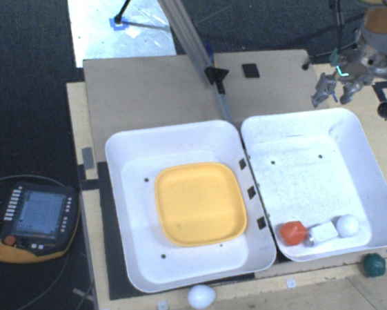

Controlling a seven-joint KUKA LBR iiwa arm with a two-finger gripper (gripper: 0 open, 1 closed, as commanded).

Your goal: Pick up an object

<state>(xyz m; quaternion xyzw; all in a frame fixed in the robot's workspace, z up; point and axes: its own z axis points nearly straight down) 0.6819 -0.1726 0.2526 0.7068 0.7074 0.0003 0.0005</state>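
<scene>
Right bin: glossy red rounded object (292, 232), white oblong block (322, 233) lying left-right, smooth white ball (347, 225), touching in a row. Left bin: square yellow plastic plate (201, 203). Metal two-finger gripper (334, 91): fingers spread, holding nothing.

Both bins (302, 131) are seen to be white. Inside the left bin, a yellow plate (201, 203) is shown. Near the right bin's front wall, a red object (292, 233), a white block (322, 233) and a white ball (347, 225) are found.
</scene>
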